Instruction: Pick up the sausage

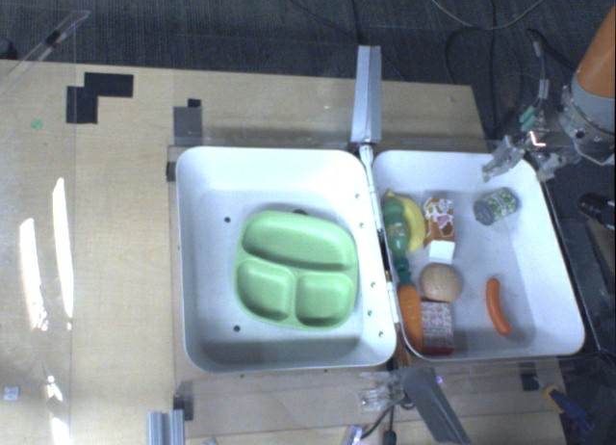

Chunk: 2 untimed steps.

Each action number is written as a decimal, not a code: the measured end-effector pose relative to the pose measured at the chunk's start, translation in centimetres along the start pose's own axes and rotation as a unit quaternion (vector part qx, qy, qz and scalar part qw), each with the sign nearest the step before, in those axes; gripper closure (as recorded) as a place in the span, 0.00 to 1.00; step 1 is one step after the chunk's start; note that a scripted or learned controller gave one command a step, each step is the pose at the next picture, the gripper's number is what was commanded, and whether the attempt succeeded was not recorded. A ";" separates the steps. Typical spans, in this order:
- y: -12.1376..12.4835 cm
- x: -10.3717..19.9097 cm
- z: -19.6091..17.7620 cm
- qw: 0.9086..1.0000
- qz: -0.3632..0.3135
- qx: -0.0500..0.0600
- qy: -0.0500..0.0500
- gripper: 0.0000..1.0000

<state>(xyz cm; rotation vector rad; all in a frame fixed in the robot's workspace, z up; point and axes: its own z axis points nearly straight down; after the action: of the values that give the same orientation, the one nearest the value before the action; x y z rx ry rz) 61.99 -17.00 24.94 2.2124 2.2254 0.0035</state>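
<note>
The sausage [497,305] lies in the right bin [563,284]; the claw [515,156] hovers at its far rim, grip state unclear.

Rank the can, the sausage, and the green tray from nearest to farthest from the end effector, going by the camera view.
From the end effector at the right bin's upper right corner:
1. can, just below it in the right bin
2. sausage, lower in the right bin
3. green tray, across in the left bin

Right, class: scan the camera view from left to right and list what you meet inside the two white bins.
Green tray in the left bin → banana → bread roll → sausage. The carrot, the packets and the can overlap these in the order, so they are left out.
</note>
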 end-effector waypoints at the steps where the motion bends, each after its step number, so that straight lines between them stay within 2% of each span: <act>1: -6.5 -2.3 10.3 1.000 -0.021 0.000 0.000 0.00; 2: -10.1 -3.3 15.6 1.000 -0.004 0.000 0.000 0.00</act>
<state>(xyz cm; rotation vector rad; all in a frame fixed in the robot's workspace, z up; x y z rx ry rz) 51.96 -20.36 9.30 2.2040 2.2327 0.0043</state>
